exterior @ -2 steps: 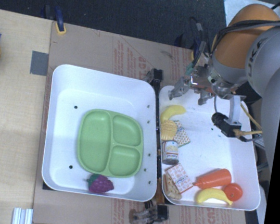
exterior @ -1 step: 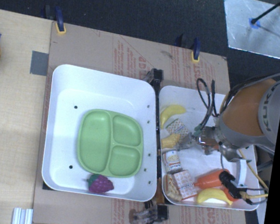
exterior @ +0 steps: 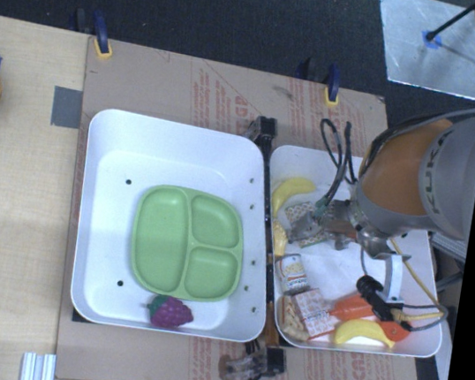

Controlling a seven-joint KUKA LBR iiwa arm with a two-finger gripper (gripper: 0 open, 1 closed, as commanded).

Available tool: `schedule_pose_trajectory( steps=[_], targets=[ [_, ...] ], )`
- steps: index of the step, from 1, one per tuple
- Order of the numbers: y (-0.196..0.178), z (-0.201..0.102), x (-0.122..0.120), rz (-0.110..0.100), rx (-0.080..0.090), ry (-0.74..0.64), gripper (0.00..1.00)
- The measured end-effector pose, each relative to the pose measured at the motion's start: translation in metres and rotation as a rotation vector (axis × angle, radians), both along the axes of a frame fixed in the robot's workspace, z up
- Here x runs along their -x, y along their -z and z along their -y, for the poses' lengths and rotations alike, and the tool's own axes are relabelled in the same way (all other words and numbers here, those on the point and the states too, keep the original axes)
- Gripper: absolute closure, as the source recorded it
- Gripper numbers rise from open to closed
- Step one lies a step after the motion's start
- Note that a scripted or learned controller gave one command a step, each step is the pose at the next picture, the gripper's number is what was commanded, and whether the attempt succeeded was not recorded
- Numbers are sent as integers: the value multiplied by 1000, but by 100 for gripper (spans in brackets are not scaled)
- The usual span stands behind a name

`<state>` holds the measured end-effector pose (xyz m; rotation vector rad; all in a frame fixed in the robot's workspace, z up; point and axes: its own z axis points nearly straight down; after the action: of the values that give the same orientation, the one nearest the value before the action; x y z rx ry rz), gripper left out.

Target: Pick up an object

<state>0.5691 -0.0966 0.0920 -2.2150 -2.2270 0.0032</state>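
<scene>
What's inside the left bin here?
The left bin holds a green divided plate and a purple grape toy near its front wall, touching the plate's edge. Whatever lies beneath the plate is covered.

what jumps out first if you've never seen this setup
The light green divided plate in the middle of the left bin, with purple toy grapes at its near edge. Then the grey arm with its orange band, reaching from the right over the right bin cluttered with toy food.
</scene>
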Motion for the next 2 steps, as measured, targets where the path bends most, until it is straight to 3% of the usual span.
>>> schedule_pose_trajectory(
  steps=[1, 2],
  targets=[
    [-4, 8, -58, 0, -1, 2, 0],
    [-1, 0, -83, -21, 1, 1, 0]
  ],
)
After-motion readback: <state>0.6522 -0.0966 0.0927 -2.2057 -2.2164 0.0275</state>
